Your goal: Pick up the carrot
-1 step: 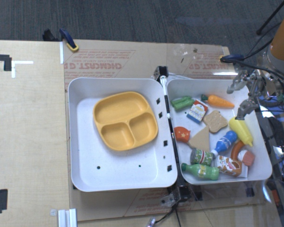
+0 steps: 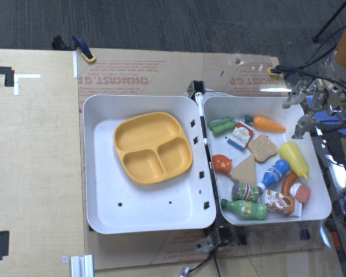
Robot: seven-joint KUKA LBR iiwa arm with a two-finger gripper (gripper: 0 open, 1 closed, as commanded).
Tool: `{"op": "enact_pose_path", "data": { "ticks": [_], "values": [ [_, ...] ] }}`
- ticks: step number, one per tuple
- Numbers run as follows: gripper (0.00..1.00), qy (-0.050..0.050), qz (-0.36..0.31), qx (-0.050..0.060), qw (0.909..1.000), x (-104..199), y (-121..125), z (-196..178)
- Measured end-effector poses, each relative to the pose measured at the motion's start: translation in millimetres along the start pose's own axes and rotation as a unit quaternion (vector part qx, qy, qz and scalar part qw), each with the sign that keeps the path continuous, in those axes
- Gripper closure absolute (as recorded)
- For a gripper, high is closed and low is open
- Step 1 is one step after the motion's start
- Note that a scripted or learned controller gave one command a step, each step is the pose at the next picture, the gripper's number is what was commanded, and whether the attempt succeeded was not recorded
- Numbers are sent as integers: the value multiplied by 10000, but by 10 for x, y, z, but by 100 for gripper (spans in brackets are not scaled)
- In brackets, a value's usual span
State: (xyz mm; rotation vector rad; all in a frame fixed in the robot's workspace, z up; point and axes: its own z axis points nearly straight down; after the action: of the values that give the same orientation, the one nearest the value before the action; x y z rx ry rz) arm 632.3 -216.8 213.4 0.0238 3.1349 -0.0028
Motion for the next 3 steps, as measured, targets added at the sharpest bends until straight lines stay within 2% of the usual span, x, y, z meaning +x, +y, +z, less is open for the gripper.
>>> {"op": "enact_pose_path", "data": {
  "ticks": [1,2,3],
  "values": [
    [0,-2,13,0,10000,-259,-43,591],
    [0,5,473,-6,9989,-244,-40,1008],
    [0,4,758,-5,9971,-244,-41,1192]
  ]
}}
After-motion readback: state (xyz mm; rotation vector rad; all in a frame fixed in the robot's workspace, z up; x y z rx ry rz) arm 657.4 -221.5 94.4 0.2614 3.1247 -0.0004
